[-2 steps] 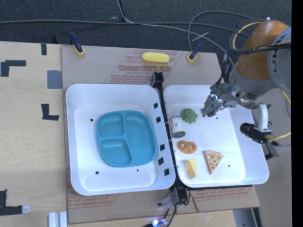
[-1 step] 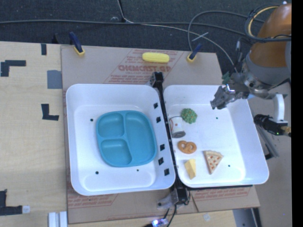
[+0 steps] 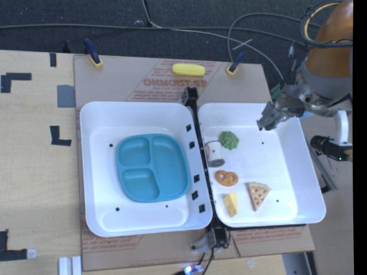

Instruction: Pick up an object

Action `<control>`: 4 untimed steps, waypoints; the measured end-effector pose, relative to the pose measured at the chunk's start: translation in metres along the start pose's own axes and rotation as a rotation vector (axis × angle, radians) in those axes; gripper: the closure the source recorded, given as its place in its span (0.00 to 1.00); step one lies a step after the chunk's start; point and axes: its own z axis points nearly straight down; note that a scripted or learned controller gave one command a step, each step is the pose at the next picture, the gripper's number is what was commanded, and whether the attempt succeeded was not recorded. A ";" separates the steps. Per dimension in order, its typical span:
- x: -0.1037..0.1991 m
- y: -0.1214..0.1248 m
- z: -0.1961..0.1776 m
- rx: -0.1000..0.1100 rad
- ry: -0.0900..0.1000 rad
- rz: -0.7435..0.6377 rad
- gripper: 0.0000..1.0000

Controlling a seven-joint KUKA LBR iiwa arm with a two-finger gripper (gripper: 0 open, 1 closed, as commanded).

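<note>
Camera view shows two smooth white plastic bins on a cardboard-covered worktop [image 3: 160, 85]: the left bin [image 3: 97, 171] holds a glossy blue divided tray [image 3: 153, 168], and the right bin [image 3: 298, 182] holds small toy foods. These are a bumpy green broccoli floret [image 3: 229, 140], a brown looped pretzel [image 3: 226, 179], a yellow cheese wedge [image 3: 230, 204] with its long axis running near to far, and a triangular pizza slice [image 3: 258, 195] pointing toward the near rim, all clustered in the bin's left half. The dark tool [image 3: 267, 121] hangs over the bin's far right part, well apart from the foods with nothing visibly between its tips, and I cannot tell how wide they stand.
</note>
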 end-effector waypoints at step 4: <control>0.208 0.050 0.056 0.002 0.001 -0.005 1.00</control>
